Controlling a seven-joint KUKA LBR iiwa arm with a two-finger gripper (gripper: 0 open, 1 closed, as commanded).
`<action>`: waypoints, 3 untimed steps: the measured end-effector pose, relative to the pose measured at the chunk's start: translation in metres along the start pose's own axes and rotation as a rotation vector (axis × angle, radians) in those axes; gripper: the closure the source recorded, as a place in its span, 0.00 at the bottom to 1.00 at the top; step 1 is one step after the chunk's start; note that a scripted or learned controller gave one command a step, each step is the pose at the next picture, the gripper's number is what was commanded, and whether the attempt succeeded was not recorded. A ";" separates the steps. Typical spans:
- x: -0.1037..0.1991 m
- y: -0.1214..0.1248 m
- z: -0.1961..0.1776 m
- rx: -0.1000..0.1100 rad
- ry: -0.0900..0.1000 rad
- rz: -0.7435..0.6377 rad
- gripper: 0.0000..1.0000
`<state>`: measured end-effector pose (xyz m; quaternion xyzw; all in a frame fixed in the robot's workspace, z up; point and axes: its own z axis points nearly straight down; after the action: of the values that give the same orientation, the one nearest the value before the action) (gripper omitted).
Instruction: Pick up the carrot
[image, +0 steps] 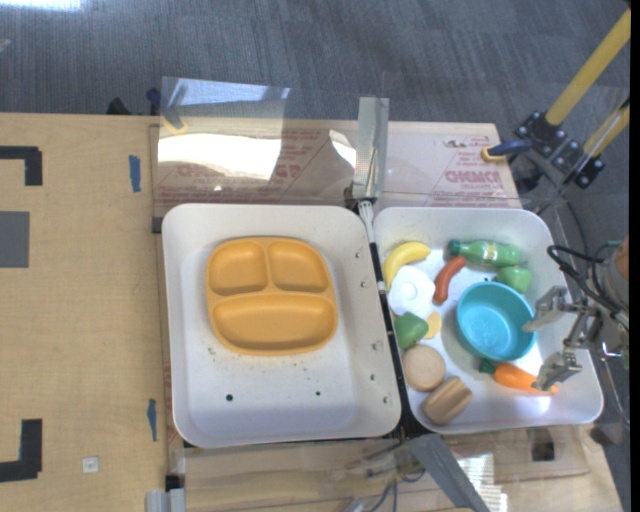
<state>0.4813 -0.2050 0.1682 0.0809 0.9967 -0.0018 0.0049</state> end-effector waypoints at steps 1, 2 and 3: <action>0.002 0.009 0.072 -0.003 0.002 -0.188 0.00; -0.004 0.016 0.076 0.001 -0.004 -0.182 0.00; -0.008 -0.001 0.077 -0.002 -0.010 -0.081 0.00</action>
<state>0.4896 -0.2075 0.0915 0.0406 0.9991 -0.0014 0.0098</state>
